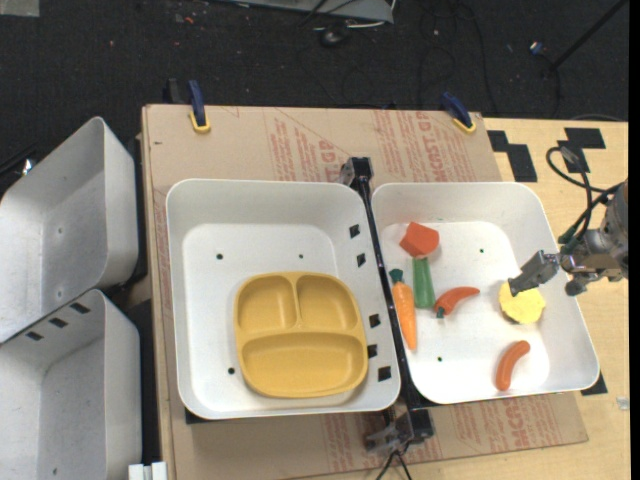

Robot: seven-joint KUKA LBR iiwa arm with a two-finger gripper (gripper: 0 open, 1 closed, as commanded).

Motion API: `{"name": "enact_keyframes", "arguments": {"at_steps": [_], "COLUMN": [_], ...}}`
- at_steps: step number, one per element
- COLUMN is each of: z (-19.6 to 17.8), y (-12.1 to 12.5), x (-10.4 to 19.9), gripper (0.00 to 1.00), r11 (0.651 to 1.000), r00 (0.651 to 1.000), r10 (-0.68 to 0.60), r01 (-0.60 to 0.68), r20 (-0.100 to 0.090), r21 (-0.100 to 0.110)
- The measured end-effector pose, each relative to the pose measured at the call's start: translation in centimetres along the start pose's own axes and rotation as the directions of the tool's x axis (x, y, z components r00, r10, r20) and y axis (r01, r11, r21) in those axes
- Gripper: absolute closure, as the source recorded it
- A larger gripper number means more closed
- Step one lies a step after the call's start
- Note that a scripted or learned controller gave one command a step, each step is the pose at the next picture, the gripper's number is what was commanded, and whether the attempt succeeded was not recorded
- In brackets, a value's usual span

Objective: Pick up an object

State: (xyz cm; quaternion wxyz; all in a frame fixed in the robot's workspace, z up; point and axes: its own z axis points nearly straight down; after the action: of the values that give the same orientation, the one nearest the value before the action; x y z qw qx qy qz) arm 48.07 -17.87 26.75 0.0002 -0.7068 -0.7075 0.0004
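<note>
Camera view: gripper (549, 274) sits over the right bin (560, 230), fingers apart, nothing between them. Yellow disc (523, 307) lies just below the near finger. Probably light rigid plastic, smooth; grip across its edges.

Red printed lettering on the cardboard sheet (300, 148) under the bins, too blurred to read

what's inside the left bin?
The left bin holds one yellow divided tray, lying flat toward its near side with nothing in its compartments. The bin floor beneath the tray is covered, so anything under it can't be seen.
</note>
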Motion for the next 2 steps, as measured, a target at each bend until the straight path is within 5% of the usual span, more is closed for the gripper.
{"name": "enact_keyframes", "arguments": {"at_steps": [2], "z": [10.9], "y": [0.9], "x": [0.2], "gripper": [0.00], "r11": [1.000], "r00": [1.000], "r10": [0.001], "r01": [-0.001], "r20": [-0.002], "r21": [0.004]}}
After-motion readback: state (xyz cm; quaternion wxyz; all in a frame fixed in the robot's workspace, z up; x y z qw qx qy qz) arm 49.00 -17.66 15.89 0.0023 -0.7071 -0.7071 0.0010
